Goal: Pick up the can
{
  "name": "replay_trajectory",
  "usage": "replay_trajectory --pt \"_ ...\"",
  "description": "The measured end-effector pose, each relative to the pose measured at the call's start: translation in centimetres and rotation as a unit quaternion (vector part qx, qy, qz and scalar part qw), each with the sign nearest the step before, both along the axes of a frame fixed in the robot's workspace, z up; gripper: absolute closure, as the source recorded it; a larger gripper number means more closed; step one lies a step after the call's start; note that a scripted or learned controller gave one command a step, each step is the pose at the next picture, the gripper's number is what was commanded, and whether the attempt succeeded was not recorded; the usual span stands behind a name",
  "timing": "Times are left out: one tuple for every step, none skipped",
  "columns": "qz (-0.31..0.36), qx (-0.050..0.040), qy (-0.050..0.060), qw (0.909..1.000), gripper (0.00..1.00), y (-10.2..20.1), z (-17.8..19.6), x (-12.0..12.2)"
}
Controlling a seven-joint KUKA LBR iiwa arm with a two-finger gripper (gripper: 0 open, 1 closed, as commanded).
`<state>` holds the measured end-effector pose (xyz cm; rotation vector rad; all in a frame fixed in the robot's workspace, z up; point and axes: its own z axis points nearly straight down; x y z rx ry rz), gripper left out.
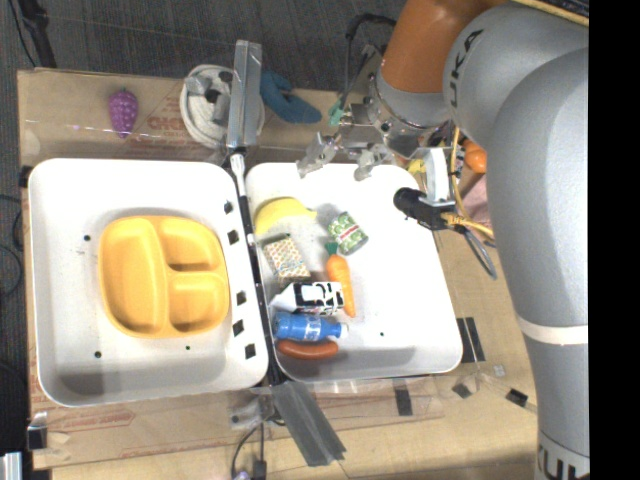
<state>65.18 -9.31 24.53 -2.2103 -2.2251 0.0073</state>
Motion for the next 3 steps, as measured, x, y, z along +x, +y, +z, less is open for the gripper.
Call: replay_trajectory --pt "-0.056 -0.0007 0.0 0.9984 0.0 -7.3 -9.0 -2.2" --pt "-0.053 -0.0006 -0.001 0.9986 0.0 -9.9 -15.5 -1.1" --pt "-0.052 -0.0001 0.0 0.9987 1.0 -9.8 -14.6 -1.1"
